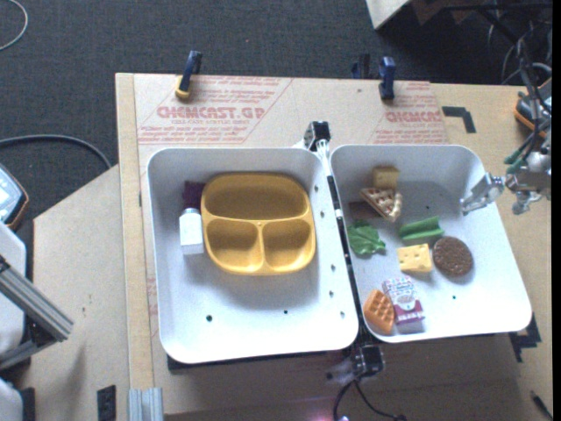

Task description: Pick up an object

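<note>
the gripper hangs over the right bin's far right rim, fingers spread, nothing between them. just below-left of it lie the round brown patty, the green bean pod and the cheese wedge; the yellow divided plate sits well off to its left

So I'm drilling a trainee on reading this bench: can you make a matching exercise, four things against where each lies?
Things:
1. yellow divided tray
2. brown round patty
3. white bottle
4. cheese wedge

Places:
A. right bin, just left of the patty
B. left bin, against the tray's left side
C. middle of the left bin
D. right bin, near its right wall

Pairs: 1-C, 2-D, 3-B, 4-A
</note>
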Available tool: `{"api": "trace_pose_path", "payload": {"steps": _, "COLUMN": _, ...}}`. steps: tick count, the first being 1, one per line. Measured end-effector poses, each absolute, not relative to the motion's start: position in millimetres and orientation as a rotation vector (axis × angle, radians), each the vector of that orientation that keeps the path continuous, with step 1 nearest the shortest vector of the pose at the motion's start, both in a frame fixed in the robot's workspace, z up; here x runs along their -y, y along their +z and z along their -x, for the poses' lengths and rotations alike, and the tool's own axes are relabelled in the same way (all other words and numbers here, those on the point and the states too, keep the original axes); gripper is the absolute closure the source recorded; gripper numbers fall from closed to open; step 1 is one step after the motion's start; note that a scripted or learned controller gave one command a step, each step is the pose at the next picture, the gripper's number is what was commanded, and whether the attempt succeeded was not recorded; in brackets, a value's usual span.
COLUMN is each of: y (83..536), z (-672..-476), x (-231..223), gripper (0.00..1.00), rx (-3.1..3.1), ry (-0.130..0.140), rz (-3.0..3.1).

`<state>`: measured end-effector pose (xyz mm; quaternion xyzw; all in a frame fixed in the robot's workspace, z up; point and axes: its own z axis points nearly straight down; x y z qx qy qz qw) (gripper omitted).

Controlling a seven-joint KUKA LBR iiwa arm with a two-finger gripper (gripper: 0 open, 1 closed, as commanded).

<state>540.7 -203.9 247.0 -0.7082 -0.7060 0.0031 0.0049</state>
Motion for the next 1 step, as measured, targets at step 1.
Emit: {"api": "trace_pose_path", "payload": {"steps": 1, "y": 253.4, "z": -543.3, "x": 203.4, "gripper": 0.0, "rx": 2.222, "ry": 0.0, "rz": 2.222}}
